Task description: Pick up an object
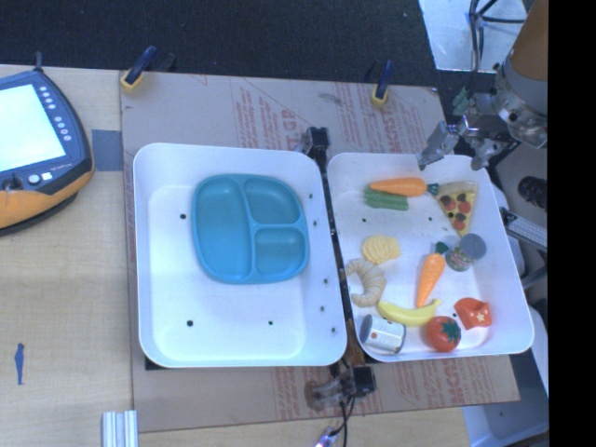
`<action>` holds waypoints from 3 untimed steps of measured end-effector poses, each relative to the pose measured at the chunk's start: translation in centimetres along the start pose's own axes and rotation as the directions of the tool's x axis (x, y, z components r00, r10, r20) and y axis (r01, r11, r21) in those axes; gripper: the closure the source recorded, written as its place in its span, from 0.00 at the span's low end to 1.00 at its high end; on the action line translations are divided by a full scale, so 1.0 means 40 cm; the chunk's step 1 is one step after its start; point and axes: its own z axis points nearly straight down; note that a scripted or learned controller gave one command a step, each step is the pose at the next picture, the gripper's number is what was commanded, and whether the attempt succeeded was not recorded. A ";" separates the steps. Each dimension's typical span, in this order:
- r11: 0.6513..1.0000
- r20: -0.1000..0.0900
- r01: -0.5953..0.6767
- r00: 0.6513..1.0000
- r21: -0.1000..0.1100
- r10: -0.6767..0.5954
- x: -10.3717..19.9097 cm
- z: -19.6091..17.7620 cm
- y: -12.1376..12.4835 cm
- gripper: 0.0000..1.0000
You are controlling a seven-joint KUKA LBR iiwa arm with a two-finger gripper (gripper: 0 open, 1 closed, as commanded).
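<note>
We see a blue divided plate [250, 228] in the left bin [158, 333]; toy foods fill the right bin [507, 250]. Our claw [456, 149] hangs released above its rim.

The arm [531, 45] shows an orange band beside grey metal at the wrist, near the right bin's [507, 343] far corner. Dark cables loop above that wrist. The gripper [458, 149] is grey and silver, with two dark-tipped fingers [434, 152] below a blocky metal body.
</note>
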 end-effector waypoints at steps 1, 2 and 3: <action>1.000 0.001 -0.001 1.000 0.002 0.001 -0.200 0.236 -0.222 0.00; 1.000 -0.001 0.001 1.000 0.002 -0.001 -0.209 0.489 -0.253 0.00; 1.000 -0.002 0.002 1.000 0.001 -0.002 -0.081 0.488 -0.366 0.00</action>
